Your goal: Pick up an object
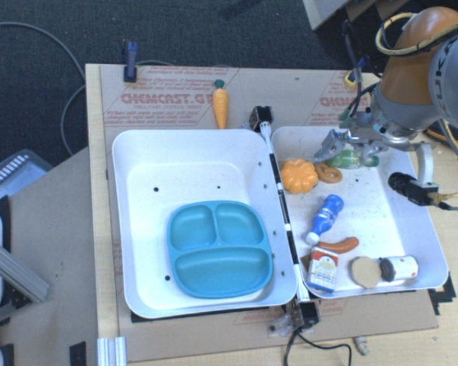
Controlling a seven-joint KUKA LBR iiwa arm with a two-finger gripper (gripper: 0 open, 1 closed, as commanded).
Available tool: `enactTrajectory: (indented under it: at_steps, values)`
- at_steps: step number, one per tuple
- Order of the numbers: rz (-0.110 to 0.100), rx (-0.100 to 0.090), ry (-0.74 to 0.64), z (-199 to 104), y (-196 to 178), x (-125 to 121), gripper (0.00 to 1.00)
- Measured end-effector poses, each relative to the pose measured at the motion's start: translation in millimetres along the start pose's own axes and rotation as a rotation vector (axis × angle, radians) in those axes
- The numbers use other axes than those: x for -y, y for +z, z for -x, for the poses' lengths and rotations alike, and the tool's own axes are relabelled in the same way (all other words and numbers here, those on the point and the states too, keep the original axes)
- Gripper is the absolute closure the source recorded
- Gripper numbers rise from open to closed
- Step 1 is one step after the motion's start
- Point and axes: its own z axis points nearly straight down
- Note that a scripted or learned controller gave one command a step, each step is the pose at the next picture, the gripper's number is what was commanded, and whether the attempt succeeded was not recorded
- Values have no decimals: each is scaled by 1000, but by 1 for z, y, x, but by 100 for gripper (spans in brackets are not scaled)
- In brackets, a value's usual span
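Observation:
My gripper (349, 152) is low over the far part of the right bin (420, 235), and it looks open, with the fingers spread. A pale green object (349, 159) lies between them on the bin floor. Just left of it sit an orange pumpkin (298, 175) and a brown ring-shaped piece (329, 174). Nearer the front lie a blue bottle (326, 213), a red sausage (338, 245), a small carton (323, 270), a tan cookie (362, 272) and a white cylinder (399, 268).
A blue divided plate (219, 248) lies in the left bin (137, 166). A carrot (220, 105) rests on the bench beyond that bin. A black clamp (261, 117) marks the top of the wall between the bins. The arm's black fitting (409, 187) hangs over the right bin's right side.

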Motion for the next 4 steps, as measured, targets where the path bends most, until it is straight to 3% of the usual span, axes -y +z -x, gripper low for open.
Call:
enactTrajectory:
  at_steps: [1, 2, 3, 4]
  values:
    - [-1, -1, 0, 7, 87, 36, 0]
    - [1, -1, 0, -6, 94, 90, 0]
    - [3, -1, -1, -15, 94, 79, 0]
    - [0, -2, -1, -14, 94, 87, 0]
